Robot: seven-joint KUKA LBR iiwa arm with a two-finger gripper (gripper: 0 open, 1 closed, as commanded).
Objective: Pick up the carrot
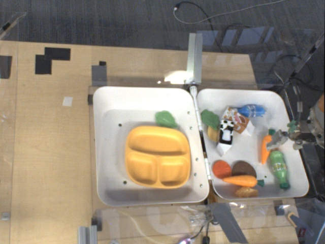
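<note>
Nearest, at the bench's [45, 151] front edge: grey metal brackets [228, 226] and loose cables [195, 233]. Just behind, in the right bin [299, 189], at its front wall: a tan potato [246, 191], and touching it on the far side, a carrot [242, 181] lying on its side, green stub pointing right. Pressed against that carrot from behind: a red tomato [221, 168] and a brown round lump [244, 168], side by side. Further right, a green bottle [278, 169], cap toward the front wall. Above the bottle, a second, smaller carrot [265, 150], standing nearly lengthwise to the view, green top at its far end. Hovering right at that top end, over the bin's right rim: the gripper [285, 136], with the grey arm [310, 133] reaching in from the right (whether open, closed or gripping, cannot tell; too small and cluttered). Cannot tell either whether touching the small carrot or merely just beside it. Deeper in the same bin: a black-and-white carton [226, 134], a brown and white packet [238, 120], a blue wrapper [252, 110] and a green leafy piece [209, 118] by the left wall. Over in the left bin [109, 136]: a yellow divided plate [157, 156], lying flat, with another green leafy piece [166, 118] touching its far edge.
</note>
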